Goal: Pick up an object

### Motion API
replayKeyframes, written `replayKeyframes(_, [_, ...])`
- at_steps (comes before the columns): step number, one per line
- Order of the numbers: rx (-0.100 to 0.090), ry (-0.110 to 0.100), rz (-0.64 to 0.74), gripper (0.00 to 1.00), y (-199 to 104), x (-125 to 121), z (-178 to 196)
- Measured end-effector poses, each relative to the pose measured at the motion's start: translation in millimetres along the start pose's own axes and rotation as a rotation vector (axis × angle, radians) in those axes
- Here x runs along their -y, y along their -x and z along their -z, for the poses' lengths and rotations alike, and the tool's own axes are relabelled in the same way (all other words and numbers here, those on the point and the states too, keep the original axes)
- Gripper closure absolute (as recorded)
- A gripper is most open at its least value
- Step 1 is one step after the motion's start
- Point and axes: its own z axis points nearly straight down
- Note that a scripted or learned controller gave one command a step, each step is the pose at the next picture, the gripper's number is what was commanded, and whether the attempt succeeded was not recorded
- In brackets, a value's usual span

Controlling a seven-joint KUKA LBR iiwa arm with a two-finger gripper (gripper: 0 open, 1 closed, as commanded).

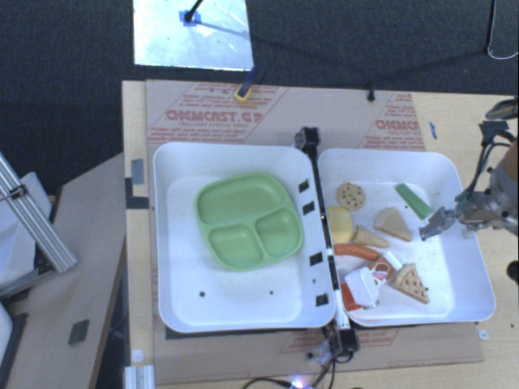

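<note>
Left bin (174,241): green divided plate (247,220). Right bin (466,290): cookie (350,195), yellow block (340,224), orange carrot (357,250), red-white carton (363,288), pizza slice (411,284), tan wedge (394,223), green stick (413,200). Your gripper (435,224) hovers right of wedge, holding nothing; opening unclear. Cardboard (215,112) beneath reads "CHEMCAST GP".

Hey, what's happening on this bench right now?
A robot arm reaches in from the right, its gripper low over the right bin, which holds toy food: a cookie, a green stick, cheese, a sandwich wedge, a hot dog and a pizza slice. Nothing sits between its fingers. The left bin holds a green tray.
</note>
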Motion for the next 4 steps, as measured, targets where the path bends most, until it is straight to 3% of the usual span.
replayKeyframes(1, [0.003, 0.012, 0.004, 0.0, -0.3, -3.0, 6.2])
replayKeyframes(4, [0.002, 0.009, 0.001, 0.0, -6.3, -3.8, -114.2])
